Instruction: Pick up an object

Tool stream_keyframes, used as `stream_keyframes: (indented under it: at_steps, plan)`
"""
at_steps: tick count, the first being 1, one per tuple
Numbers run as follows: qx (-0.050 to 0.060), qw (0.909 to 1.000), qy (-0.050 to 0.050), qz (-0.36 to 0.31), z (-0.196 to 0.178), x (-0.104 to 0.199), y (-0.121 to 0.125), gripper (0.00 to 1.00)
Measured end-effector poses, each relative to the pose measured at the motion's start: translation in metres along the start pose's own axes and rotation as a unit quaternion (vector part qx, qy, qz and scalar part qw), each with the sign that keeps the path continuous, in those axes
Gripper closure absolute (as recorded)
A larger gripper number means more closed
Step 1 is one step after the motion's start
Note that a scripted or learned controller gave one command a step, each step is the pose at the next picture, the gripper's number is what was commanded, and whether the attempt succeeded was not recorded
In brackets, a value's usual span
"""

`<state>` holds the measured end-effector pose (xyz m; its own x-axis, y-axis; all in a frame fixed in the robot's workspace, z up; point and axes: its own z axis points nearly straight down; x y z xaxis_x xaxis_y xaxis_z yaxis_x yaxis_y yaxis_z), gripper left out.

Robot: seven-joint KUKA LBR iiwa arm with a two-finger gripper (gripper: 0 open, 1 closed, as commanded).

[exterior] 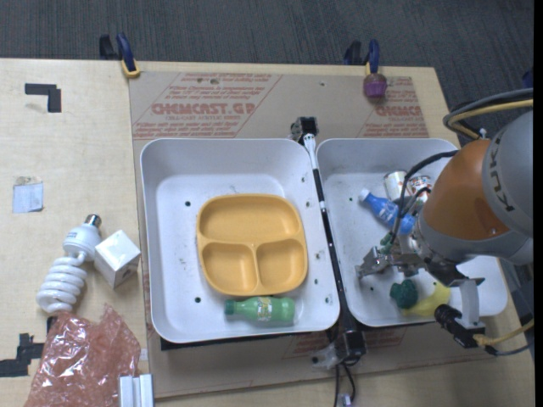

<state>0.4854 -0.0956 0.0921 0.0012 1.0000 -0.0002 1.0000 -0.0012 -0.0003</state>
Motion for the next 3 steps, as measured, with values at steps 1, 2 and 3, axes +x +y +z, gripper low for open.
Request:
stream_keyframes:
  at_steps: [1,2,3]
  plan:
    - [-0.001,1.0,0.0,0.0,-0.01,-0.001,0.001,1.0]
    - [0.0,1.0,0.0,-0.002,-0.1,0.069,0.06,1.0]
    - [0.0,1.0,0.0,-0.001,-0.1,0.069,0.06,0.0]
